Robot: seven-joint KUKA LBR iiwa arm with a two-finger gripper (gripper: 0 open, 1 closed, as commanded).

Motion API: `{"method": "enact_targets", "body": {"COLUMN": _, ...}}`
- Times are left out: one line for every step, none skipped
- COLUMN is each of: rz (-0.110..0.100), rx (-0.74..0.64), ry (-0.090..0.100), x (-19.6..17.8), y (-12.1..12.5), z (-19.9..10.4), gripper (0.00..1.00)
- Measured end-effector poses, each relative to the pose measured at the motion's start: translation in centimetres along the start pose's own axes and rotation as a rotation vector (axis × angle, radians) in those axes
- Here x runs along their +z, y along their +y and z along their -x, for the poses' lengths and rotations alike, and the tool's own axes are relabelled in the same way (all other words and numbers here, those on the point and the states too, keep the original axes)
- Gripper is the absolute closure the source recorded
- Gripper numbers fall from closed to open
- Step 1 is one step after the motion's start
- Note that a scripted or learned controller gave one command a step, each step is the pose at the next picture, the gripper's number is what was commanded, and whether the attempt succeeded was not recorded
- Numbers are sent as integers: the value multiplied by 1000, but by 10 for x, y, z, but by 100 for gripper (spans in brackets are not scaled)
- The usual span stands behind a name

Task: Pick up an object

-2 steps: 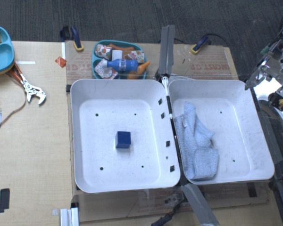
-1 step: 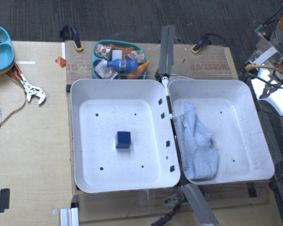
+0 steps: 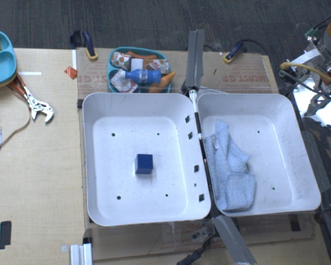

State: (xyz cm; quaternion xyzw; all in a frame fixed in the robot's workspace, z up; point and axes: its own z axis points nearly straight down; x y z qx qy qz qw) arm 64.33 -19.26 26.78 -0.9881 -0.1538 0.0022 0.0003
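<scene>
Two shallow white bins sit side by side on a wooden bench, seen from above at a slant. The left bin point(image 3: 99, 120) holds one blue cube point(image 3: 144, 163), resting near the middle of its floor, well apart from every wall. The right bin point(image 3: 287, 148) holds one pale grey cloth point(image 3: 230, 170), crumpled along its left wall and reaching from mid-floor down to the near corner. Behind the left bin stands one teal tray point(image 3: 139, 70), heaped with small mixed items too jumbled to count. To the far left lie one wrench point(image 3: 37, 106) and, at the frame's edge, part of one light blue dish point(image 3: 1, 59). Two blue-and-yellow clamps point(image 3: 85, 43) grip the bench's back edge, one near each rear corner of the bins. At the upper right edge, part of the arm point(image 3: 320, 65) with its cables juts in; the state of its gripper cannot be told from here.
</scene>
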Motion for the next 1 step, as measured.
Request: {"method": "enact_targets", "body": {"rz": 1, "rx": 103, "ry": 2, "x": -10, "y": 26, "z": 4, "gripper": 0}}
